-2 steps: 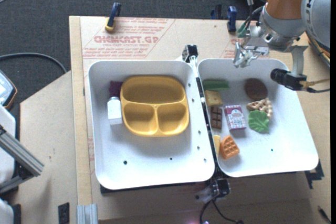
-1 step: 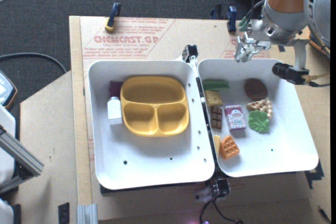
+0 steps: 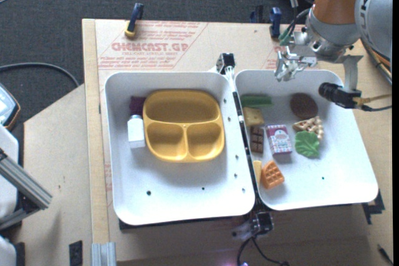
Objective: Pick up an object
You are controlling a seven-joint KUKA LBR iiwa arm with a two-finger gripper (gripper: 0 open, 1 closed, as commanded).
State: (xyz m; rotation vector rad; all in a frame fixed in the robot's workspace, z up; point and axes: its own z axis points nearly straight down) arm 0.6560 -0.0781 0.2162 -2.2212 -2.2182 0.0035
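Note:
My gripper (image 3: 286, 73) hangs over the far rim of the right bin (image 3: 349, 180), open, with nothing between its fingers. Below it in that bin lie a green bar (image 3: 256, 99), a brown round patty (image 3: 303, 104), a tan block (image 3: 252, 115), a chocolate bar (image 3: 256, 139), a red-and-white carton (image 3: 279, 139), a tan lattice waffle (image 3: 310, 126), a green leaf (image 3: 307, 144) and an orange waffle wedge (image 3: 272, 175). The patty is the nearest to the gripper, a little to its front right.
The left bin (image 3: 118, 184) holds a yellow divided plate (image 3: 183, 124), a small white bottle (image 3: 136, 131) and a purple item (image 3: 137, 103). A black clip (image 3: 225, 61) sits where the bins meet at the back. A black cylinder (image 3: 336, 94) on the arm overhangs the right bin's far right.

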